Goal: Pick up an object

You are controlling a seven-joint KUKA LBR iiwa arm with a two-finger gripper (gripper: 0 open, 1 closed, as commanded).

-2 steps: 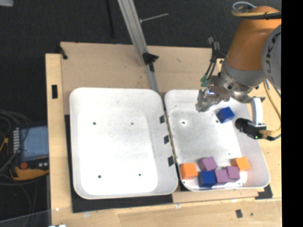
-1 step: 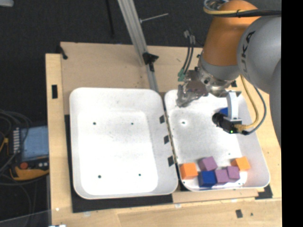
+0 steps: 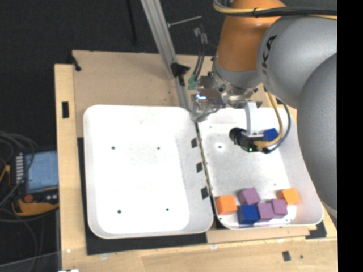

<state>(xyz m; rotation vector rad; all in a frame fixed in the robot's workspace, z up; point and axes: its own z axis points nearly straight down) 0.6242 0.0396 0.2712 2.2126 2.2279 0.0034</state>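
White bins sit side by side on a pale wooden bench (image 3: 113, 75) ringed by dark floor (image 3: 57, 16): the left bin (image 3: 136, 169), then the right bin (image 3: 227, 163). The gripper (image 3: 199, 111) hangs at the right bin's far corner, and whether it is released or clenched cannot be told. Orange, purple and blue blocks (image 3: 265, 211) cluster well apart from it, along the near rim.

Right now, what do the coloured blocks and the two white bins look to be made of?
Blocks: flat, even colour with no shine and slightly soft edges, so probably foam or painted wood; the view leaves that open. Left bin and right bin: likely moulded plastic, smooth white with rounded corners and raised rim.
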